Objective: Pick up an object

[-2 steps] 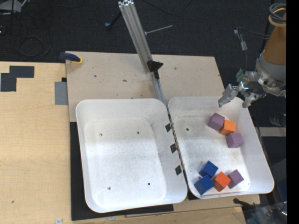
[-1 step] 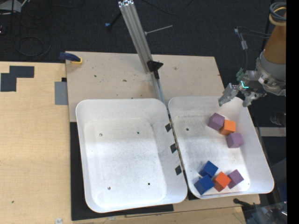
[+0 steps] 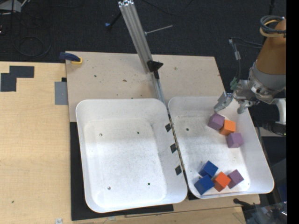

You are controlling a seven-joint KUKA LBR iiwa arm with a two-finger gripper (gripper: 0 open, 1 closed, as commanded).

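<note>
Sitting on a wooden bench point(image 3: 187, 73), two white bins point(image 3: 88, 125); gripper point(image 3: 232, 105) spread wide, holding nothing.

You see two white bins point(image 3: 93, 111), three purple blocks point(image 3: 216, 121), two orange blocks point(image 3: 229, 126) and two blue blocks point(image 3: 209, 168).

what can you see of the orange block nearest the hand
The orange block is a small cube with a matte, plain face, lying in the right bin near its upper right area. It sits tilted against a purple block on its left, with another purple block just below it. The hand hovers above, not touching it.
</note>
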